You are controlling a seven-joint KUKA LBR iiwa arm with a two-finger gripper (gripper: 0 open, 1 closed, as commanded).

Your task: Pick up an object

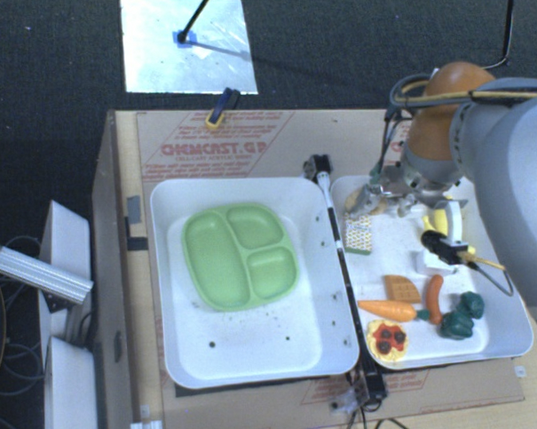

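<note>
Crowding near edge: small round yellow toy pizza with dark red toppings lies at the right white bin's front rim, touching the orange plastic carrot.
Pickable cluster: dark green plastic broccoli, red-orange toy sausage and tan cracker-shaped piece lie close together (little finger room, I judge).
Left white bin: holds one light green three-compartment plastic tray, likely a drop place.
Isolated candidate: green-speckled square card lies apart, just in front of the gripper.
Gripper: low over the right bin's far left corner; whether spread or pinching, I cannot tell.
</note>
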